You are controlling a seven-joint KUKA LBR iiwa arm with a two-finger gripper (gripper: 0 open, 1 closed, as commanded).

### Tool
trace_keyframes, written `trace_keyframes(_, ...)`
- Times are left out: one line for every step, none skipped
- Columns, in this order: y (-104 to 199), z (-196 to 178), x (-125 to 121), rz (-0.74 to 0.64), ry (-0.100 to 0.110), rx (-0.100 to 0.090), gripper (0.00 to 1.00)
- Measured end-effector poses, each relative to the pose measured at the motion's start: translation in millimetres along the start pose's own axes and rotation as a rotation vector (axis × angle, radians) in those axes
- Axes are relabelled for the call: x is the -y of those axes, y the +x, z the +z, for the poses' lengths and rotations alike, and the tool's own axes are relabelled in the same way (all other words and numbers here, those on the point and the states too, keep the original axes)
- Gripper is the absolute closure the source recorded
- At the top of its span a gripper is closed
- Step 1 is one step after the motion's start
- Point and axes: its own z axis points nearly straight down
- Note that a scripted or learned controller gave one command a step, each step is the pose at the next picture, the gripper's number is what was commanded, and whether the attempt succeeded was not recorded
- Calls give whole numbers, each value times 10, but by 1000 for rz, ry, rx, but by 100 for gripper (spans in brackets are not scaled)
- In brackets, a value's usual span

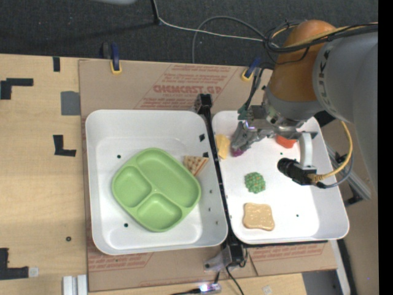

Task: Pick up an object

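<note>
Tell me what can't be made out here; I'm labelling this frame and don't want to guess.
- End effector, camera view: too small and dark to tell open from shut, or whether it holds anything.
- Purple item under it: mostly covered by the end effector, identity unclear.
- Orange-red object: partly hidden by the arm's wrist.
- Yellow piece by the right bin's left wall: too small to identify.

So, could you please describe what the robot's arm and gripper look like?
The arm is bulky, rounded grey, with an orange band above the wrist. Thin dark and yellowish cables loop around it. The gripper is a small metallic grey assembly with dark parts.
</note>
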Motion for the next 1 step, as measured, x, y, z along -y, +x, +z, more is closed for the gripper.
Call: trace_keyframes(564, -85, -181, -2, -2, 0, 100)
